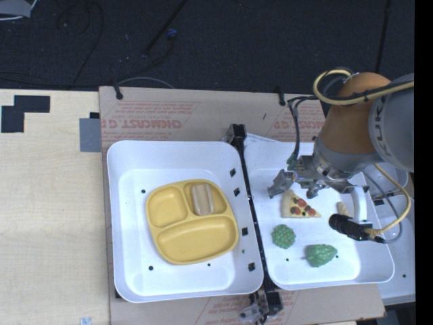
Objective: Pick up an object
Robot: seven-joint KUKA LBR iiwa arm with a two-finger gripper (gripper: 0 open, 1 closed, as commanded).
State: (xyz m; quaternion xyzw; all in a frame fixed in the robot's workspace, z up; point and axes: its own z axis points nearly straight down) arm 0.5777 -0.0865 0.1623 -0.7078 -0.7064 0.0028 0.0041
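**Gripper parked over the pizza slice, right bin**

Camera view, and I'm looking at the right half of the frame. The arm (358, 124) reaches in from the right edge, and the gripper (298, 187) sits over the upper middle of the right bin (352, 266). I read its fingers as spread apart, one to the left and one to the right, with nothing between them.

The pizza slice (300, 207) lies just below the gripper in the frame, so close that the two nearly overlap. That is my target, since it is the nearest thing by far. Its point seems to aim toward the top of the frame and its crust runs along the lower edge. I judge the fingers straddle it side to side. Whether they are down at its level or still above it, I can't tell from this slant.

Next I'd want a short shift toward the bottom of the frame and a drop. The slice looks flat, so the fingers may skate over it.

Lower in the same bin are two green lumps. One green lump (283, 236) lies below the slice, and the other green lump (320, 254) is further toward the lower right. Both are apart from the slice.

In the left bin (128, 181), a yellow tray (193, 239) lies in the middle. A tan piece (201, 198) rests in its upper right compartment. All of that is well away from the gripper.
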